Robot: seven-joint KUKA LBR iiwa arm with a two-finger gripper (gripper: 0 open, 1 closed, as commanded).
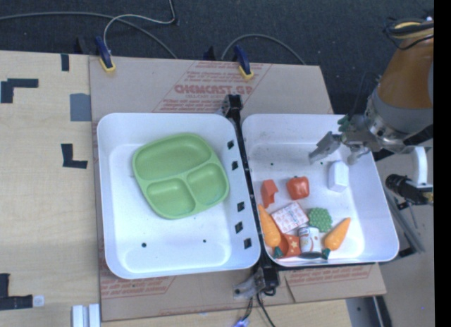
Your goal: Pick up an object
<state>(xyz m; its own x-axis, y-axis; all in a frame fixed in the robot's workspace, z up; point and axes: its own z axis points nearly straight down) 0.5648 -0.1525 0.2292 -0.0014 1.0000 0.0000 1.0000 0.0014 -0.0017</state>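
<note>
1. Arm: the grey and orange arm is reaching in from the right, over the far right part of the right bin [380,199].
2. Gripper [337,156]: fingers are standing spread, one grey finger pointing left, one white finger pointing down toward the bin floor; nothing is lying between them.
3. Candidate items, all in the right bin: a red pepper-like piece [298,187] just left of the gripper; an orange-red block [268,192] beside it; a green knobbly piece [320,218]; a carrot [337,234] near the right front; a second carrot [270,228] along the left wall; a printed packet [289,216]; a small can [307,237].
4. Left bin [113,177]: holding a green divided plate [180,175], well apart from the gripper.
5. Advice, as judgement: the red piece is sitting apart from the near cluster, so it is offering the cleanest grasp; the fingers should be straddling it squarely before closing. The crowded near items are risking a double catch.
</note>
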